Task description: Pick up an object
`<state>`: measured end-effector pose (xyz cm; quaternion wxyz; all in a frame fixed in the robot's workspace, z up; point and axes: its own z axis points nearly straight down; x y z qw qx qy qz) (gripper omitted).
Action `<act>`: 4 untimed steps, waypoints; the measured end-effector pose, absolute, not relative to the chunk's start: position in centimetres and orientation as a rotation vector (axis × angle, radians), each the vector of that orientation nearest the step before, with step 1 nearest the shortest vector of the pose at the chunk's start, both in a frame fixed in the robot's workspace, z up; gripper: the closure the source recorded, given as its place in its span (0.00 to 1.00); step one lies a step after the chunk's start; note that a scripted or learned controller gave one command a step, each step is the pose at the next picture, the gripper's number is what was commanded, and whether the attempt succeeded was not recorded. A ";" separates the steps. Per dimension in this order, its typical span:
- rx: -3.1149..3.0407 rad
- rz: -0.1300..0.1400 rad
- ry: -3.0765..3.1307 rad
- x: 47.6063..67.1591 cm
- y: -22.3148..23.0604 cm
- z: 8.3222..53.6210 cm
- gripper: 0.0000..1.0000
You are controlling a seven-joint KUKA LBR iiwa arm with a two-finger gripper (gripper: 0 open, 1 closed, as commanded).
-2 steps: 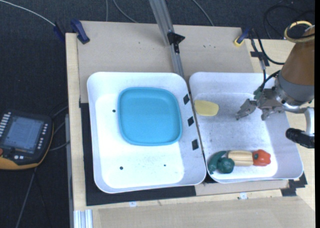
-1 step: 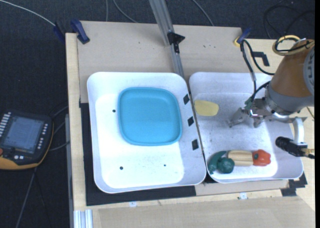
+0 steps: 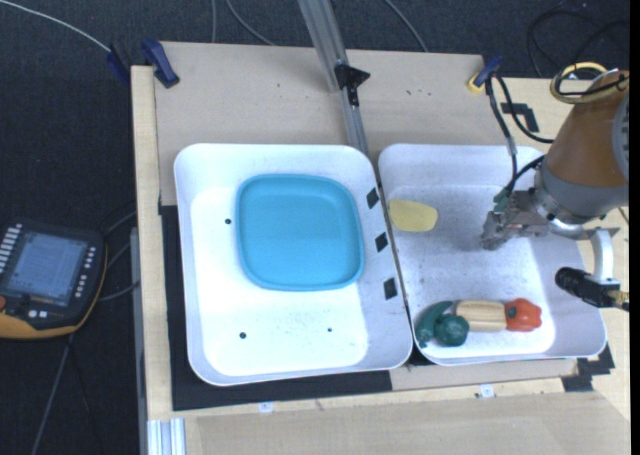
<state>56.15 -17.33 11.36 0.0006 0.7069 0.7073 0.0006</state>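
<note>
Hovering in the right bin [image 3: 560, 343], pincer [image 3: 494, 235] state: cannot tell. Yellow piece [image 3: 413, 215] looks light, smooth, maybe slippery; I'd grip across its narrow width.

No text, label, brand, number or sign is legible; the grey handheld pendant's lit screen [image 3: 42, 268] is too blurred.

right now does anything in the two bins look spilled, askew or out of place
Nothing stands out. The square blue plastic plate lies flat in the left white bin. In the right white bin, the pale yellow piece lies alone, while the green, wooden and red toys sit bunched along the near wall. The gripper hangs over bare floor.
</note>
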 end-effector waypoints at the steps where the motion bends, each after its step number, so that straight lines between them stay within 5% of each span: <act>1: 2.218 0.004 2.220 56.1 -16.8 15.7 1.00; 3: 2.218 0.004 2.219 55.9 -17.6 24.8 1.00; 4: 2.218 0.001 2.226 56.9 -13.0 23.8 1.00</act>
